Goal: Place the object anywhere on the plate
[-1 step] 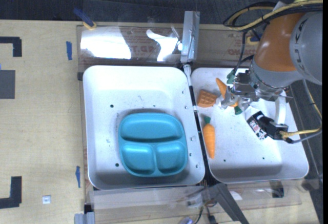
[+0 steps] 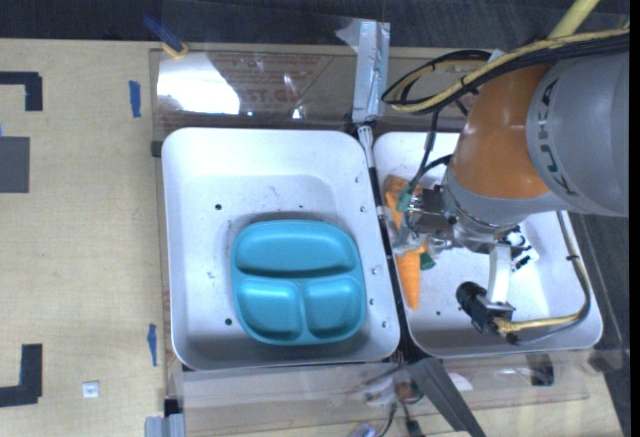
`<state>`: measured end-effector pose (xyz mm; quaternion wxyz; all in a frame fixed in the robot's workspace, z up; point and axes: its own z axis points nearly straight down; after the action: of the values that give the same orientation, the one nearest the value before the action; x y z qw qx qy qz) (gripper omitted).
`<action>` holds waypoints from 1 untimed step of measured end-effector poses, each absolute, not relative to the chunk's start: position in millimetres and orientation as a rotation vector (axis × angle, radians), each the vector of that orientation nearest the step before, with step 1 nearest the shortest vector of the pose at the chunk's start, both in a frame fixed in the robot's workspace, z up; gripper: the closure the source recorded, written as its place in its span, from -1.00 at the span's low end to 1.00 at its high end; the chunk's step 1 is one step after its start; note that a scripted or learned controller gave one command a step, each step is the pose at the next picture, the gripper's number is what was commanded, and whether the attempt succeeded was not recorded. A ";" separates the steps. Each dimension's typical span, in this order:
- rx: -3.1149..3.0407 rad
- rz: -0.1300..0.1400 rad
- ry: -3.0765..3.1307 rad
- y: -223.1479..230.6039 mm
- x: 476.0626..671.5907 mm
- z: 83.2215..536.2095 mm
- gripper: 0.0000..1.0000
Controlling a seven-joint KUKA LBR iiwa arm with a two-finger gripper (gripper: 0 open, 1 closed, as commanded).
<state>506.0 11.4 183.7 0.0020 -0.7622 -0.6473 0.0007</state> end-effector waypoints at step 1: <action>-2.253 0.002 -2.186 115.5 532.8 154.2 1.00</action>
<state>532.8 115.5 154.2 0.0012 -0.7176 -0.6964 0.0006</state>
